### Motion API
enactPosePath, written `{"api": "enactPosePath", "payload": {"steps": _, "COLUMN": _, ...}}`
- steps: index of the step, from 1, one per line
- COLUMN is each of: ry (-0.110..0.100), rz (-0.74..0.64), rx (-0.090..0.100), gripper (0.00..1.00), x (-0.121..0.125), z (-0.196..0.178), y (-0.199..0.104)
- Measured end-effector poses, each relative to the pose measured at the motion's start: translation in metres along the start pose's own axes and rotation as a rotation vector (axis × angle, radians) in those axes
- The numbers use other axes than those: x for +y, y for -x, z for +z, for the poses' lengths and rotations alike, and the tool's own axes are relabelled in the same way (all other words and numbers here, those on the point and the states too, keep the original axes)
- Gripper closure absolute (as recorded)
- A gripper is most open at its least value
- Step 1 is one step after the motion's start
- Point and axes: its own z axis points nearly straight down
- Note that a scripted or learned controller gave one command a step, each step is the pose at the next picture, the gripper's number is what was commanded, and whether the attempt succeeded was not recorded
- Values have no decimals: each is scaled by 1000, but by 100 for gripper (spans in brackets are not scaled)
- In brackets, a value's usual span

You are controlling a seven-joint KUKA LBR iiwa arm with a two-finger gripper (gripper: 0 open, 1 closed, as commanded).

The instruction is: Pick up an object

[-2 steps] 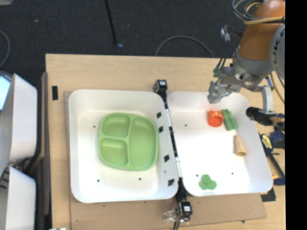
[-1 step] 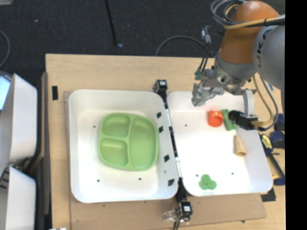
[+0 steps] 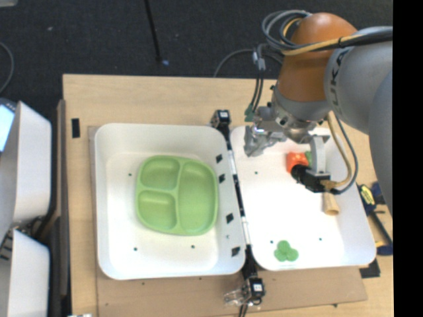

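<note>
Bins sit side by side on the bench (image 3: pixel 158 88). The left bin (image 3: pixel 112 144) holds a green tray (image 3: pixel 177 195) with three sections. The right bin (image 3: pixel 344 243) holds a small green piece (image 3: pixel 286 251) near its front edge, an orange piece (image 3: pixel 297 160) and a tan stick (image 3: pixel 330 205) toward its right. The arm (image 3: pixel 317 51) hangs over the right bin's back corner, its tool (image 3: pixel 256 142) near the divider; whether it is clenched I cannot tell. Nothing shows between its tips.

A robotics lab: wooden bench (image 3: pixel 165 88), white bins (image 3: pixel 112 177), loose cables (image 3: pixel 152 25).
</note>
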Motion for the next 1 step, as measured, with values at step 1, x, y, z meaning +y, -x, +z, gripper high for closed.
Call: {"api": "enactPosePath", "payload": {"steps": 1, "ry": 1, "rz": -2, "rx": 1, "gripper": 100, "x": -24, "z": -10, "y": -50}}
